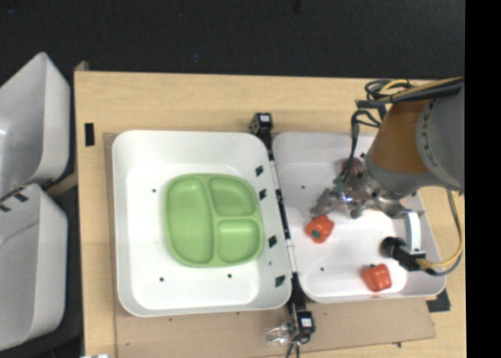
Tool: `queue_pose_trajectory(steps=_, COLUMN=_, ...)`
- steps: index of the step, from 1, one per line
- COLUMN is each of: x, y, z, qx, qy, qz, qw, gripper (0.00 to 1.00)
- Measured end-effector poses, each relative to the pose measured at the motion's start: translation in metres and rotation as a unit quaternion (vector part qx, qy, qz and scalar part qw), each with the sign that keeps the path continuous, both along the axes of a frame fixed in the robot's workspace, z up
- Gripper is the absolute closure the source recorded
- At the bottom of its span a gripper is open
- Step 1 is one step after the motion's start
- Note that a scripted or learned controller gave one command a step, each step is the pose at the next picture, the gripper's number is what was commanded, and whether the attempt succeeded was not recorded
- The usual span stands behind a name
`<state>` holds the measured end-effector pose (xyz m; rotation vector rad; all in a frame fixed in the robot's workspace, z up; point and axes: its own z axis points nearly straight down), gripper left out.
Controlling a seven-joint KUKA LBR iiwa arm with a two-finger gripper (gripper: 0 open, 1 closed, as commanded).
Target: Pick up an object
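A: We have the gripper [338, 201] low in the right bin [313, 153], right of centre in the frame. The nearest target is the red piece [318, 229], just below and left of the fingers. A second red piece [376, 276] lies toward the lower right corner.

B: To do this well, we centre over the near piece, straddle it squarely, then descend and close before lifting.

A: And the jaws?

B: They look spread to us, though the view is blurred there, so that is our best reading. Nothing sits between them. The green plate [211, 218] in the left bin [133, 270] is well apart.
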<state>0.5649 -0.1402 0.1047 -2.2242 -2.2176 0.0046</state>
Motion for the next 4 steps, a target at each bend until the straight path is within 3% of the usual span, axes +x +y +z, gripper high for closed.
queue_pose_trajectory(steps=1, x=0.001, y=-0.001, z=0.014, qx=0.0005, qy=-0.003, qz=-0.003, qw=1.0, gripper=1.0)
queue_pose_trajectory(steps=3, x=0.007, y=-0.001, z=0.13, qx=0.0, qy=-0.004, qz=0.003, qw=1.0, gripper=1.0)
queue_pose_trajectory(steps=4, x=0.008, y=-0.001, z=0.137, qx=0.0006, qy=-0.002, qz=0.004, qw=1.0, gripper=1.0)
